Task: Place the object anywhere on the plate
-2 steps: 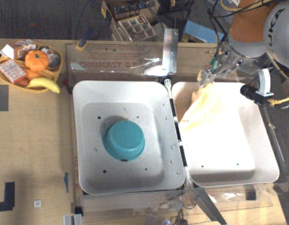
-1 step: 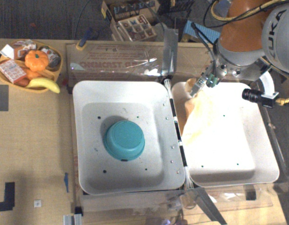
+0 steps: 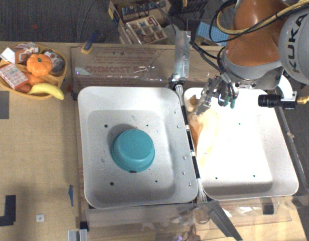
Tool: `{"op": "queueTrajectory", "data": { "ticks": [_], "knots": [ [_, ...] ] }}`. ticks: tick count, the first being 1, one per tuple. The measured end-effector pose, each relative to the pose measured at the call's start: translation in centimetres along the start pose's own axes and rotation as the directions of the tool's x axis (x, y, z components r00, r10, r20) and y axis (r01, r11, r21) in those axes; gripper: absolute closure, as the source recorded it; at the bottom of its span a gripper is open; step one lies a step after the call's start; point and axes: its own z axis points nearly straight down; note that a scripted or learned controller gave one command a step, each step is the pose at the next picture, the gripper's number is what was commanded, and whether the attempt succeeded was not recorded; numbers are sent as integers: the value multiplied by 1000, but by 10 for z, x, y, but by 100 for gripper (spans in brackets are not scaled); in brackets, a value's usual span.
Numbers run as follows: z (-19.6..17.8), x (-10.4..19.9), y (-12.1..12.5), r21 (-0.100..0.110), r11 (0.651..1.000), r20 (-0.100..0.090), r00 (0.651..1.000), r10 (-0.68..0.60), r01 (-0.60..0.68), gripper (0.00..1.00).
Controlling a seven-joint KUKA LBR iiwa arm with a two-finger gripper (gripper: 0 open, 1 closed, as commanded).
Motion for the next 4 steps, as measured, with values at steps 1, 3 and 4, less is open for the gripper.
{"op": "queueTrajectory", "data": {
  "ticks": [1, 3, 4],
  "knots": [
    [14, 39, 30, -1, 925, 1, 925, -380, 380, 100],
    [11, 123, 76, 0, 922, -1, 922, -386, 386, 100],
    [11, 122, 76, 0, 923, 0, 923, -386, 386, 0]
  ]
}}
